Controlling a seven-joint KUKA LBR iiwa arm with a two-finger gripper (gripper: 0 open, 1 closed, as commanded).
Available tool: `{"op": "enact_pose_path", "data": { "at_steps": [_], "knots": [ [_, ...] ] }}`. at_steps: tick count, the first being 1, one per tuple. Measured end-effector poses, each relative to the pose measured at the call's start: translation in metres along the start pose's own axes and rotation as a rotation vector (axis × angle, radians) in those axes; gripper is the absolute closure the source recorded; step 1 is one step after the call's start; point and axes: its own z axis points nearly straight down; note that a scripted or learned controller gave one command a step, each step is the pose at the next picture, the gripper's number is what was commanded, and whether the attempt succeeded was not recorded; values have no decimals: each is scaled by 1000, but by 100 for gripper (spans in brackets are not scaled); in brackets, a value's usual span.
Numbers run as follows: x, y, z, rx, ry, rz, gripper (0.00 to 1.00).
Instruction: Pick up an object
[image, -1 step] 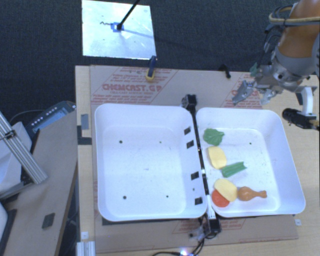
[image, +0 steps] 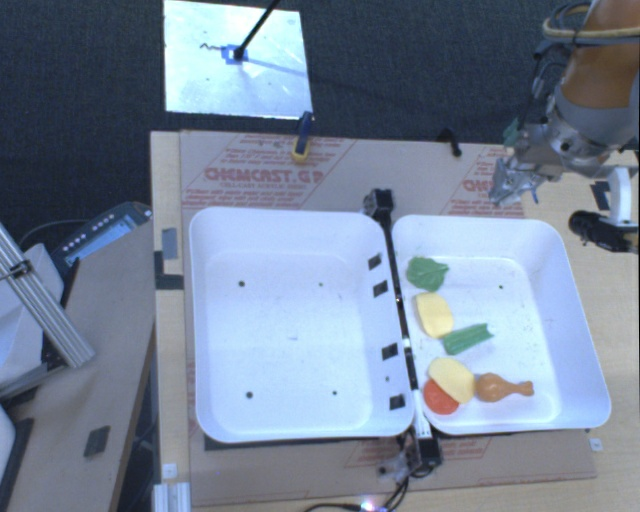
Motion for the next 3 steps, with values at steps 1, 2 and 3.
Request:
{"op": "enact_pose_path", "data": {
  "at_steps": [1, 2, 3],
  "knots": [
    [9, -45, -223, -15, -3, 0, 100],
    [56, -37, -74, 16, 3, -2, 100],
    [56, -27, -195, -10, -1, 0, 100]
  ]
}}
